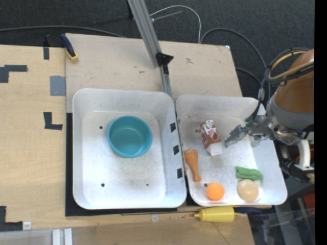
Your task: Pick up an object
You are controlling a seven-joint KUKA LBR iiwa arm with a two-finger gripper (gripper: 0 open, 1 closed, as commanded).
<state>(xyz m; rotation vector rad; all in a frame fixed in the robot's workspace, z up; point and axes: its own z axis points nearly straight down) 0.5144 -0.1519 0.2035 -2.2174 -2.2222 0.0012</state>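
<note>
progress: nothing is being lifted yet, so the pick looks not yet done; judging from this frame the approach, closing and lifting are all left.
gripper point(240, 135): sitting over the right-hand bin, right of frame centre, with the arm point(294, 93) reaching in from the right edge.
gripper state: fingers are showing a gap, reading as spread apart; nothing is sitting between them.
right bin point(219, 102): holding every candidate, all lying on its floor.
small carton point(210, 137): brown and white, lying at the middle of the right bin; it is just to the left of the gripper and looks like the closest candidate, but apart from the fingers.
drumstick toy point(192, 164): tan, lying lower left of the gripper, near the divider between the bins.
orange ball point(215, 191): resting at the lower edge of the right bin, well below the gripper.
green piece point(248, 173): lying below the gripper, toward lower right.
pale round object point(248, 190): sitting just under the green piece, touching or nearly so; hard to tell.
left bin point(82, 137): holding a teal bowl point(130, 136), well apart from the gripper, far to its left.
yellow bottle point(217, 214): lying outside the bins at the bottom edge of the bench.
target guess: carton is likeliest, but which object is meant is unclear.
</note>
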